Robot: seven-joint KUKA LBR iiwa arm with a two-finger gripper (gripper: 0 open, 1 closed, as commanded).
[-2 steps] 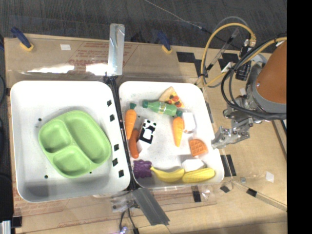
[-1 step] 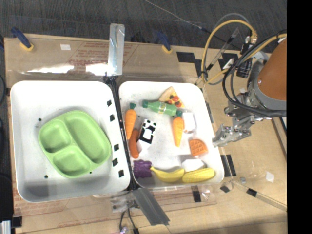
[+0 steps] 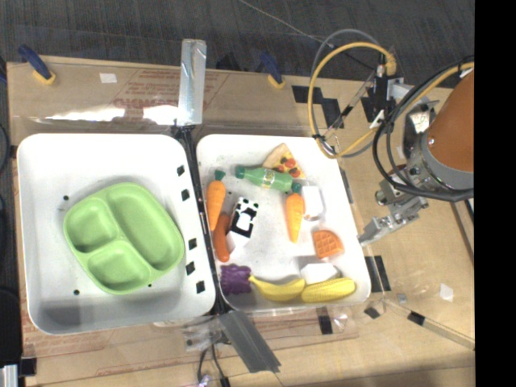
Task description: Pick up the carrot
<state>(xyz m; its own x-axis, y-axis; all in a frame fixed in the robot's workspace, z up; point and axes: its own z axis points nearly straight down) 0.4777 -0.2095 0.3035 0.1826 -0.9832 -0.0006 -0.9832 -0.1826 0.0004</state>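
a brown board bench top carried two shallow white bins side by side. beyond its far edge lay dark grey carpet-like floor. blue clamps gripped the far edge. black tape marks dotted the board at the right. light was even, with glare on clear film by the far rim.

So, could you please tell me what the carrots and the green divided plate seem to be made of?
Both carrots look like moulded plastic toys: uniform orange, smooth, slightly glossy. The green divided plate also appears plastic, matte with soft moulded ridges, though silicone can't be excluded.
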